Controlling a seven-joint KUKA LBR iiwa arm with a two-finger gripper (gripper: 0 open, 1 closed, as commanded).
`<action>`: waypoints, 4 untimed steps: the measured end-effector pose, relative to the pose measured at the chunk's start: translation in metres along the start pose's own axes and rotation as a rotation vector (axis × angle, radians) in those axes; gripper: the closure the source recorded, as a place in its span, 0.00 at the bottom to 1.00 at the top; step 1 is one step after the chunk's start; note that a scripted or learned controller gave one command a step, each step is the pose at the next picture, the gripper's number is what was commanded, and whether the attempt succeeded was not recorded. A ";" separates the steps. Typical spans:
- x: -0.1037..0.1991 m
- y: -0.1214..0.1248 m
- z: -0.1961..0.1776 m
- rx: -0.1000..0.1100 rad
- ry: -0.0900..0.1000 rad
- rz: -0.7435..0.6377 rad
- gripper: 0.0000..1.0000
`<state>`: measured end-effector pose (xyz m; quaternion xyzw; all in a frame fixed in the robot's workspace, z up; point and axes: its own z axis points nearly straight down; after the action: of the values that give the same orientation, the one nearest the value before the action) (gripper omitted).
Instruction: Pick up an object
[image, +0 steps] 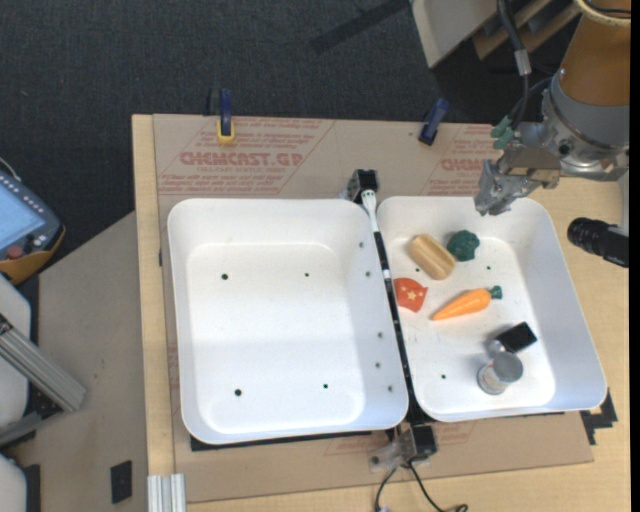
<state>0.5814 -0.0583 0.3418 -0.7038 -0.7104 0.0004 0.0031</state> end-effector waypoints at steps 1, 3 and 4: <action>0.083 0.045 0.021 -0.008 -0.001 0.000 1.00; 0.195 0.045 -0.100 -0.026 0.001 0.003 1.00; 0.281 0.064 -0.075 -0.007 0.000 0.001 1.00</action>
<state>0.6434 0.2227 0.4177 -0.7040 -0.7102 -0.0018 0.0005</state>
